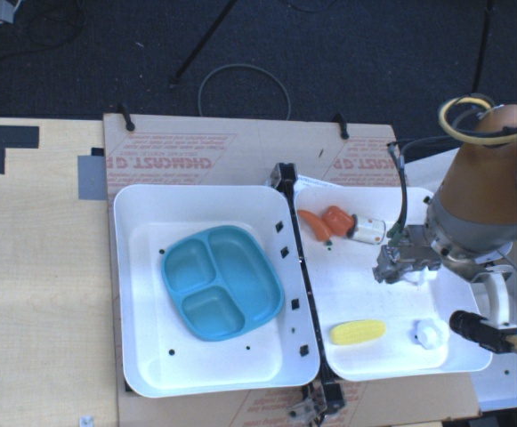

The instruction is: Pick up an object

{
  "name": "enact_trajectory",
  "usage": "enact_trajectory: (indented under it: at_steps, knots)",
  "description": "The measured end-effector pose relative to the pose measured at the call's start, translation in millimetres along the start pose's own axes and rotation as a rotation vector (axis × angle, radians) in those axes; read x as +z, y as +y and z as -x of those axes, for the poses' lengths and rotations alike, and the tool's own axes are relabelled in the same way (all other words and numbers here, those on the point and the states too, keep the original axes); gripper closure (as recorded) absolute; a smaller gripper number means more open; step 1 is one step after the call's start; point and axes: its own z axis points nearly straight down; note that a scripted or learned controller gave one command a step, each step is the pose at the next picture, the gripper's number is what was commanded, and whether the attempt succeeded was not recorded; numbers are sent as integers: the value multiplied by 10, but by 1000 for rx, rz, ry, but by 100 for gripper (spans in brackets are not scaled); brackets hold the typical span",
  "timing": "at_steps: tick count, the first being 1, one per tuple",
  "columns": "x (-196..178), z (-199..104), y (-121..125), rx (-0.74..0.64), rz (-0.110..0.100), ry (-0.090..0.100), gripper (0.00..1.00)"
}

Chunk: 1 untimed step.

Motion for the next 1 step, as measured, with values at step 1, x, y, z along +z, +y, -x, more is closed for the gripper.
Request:
enact_trajectory:
  at_steps: [1]
  knots:
    - [-40, -443, 90, 1, 0, -1, 100]
